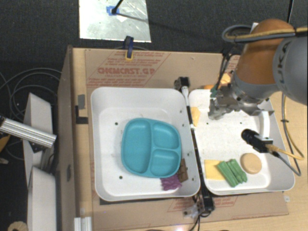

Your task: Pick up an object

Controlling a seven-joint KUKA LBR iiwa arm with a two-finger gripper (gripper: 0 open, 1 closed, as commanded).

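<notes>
- Green pods (232, 172) sit by the right bin's (284, 179) front edge, between a yellow slice (212, 169) and tan puck (251, 162).
- Gripper (219, 107) hangs over that bin's back-left corner; honestly can't tell its state.
- Teal plate (150, 147) fills the left bin (106, 129).

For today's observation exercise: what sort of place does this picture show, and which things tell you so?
Probably a robotics lab test bench: a grey and orange arm reaches over two white bins on cardboard, loose cables lie around, and toy food such as a green piece sits in one bin.
</notes>
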